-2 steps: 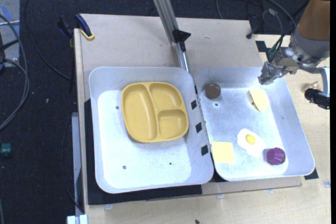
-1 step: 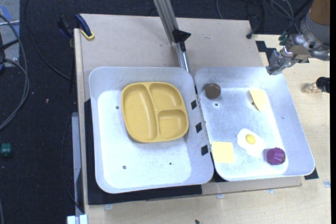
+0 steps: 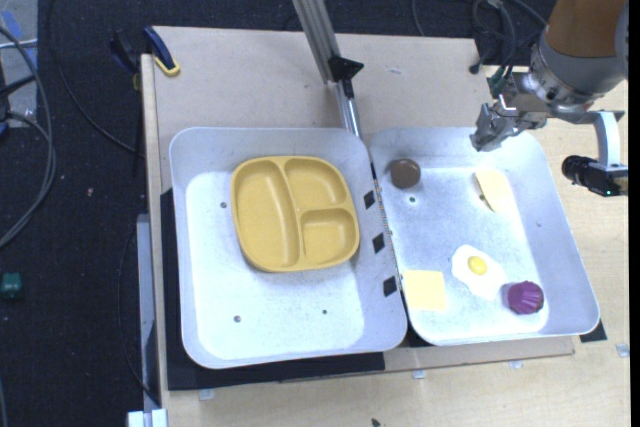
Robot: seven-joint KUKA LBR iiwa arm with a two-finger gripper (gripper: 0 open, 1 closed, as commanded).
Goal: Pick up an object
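We see two white bins side by side on the bench (image 3: 250, 80); the left bin (image 3: 200, 315) carries a yellow divided plate (image 3: 295, 212), lying flat a little toward its upper middle. The right bin (image 3: 560, 245) holds five small things: a brown round piece (image 3: 404, 173) at its ten o'clock corner, a pale yellow wedge (image 3: 493, 189) toward one o'clock, a yellow square slice (image 3: 424, 290) at seven o'clock, a fried egg (image 3: 476, 269) near five o'clock, and a purple piece (image 3: 523, 297) just beside the egg at its four o'clock, the two seeming to touch.

The grey arm with its orange band (image 3: 590, 5) comes in from three o'clock; its pincer (image 3: 490, 135) hangs over the far rim of the right bin, at twelve o'clock from the wedge and apart from it; nothing lies between its tips, and we cannot tell whether it is released or clenched, since the tips are dark and small.

A metal pole (image 3: 310, 0) slants across the bench toward the seam between the bins; black cables (image 3: 70, 45) lie on the dark floor at nine o'clock.
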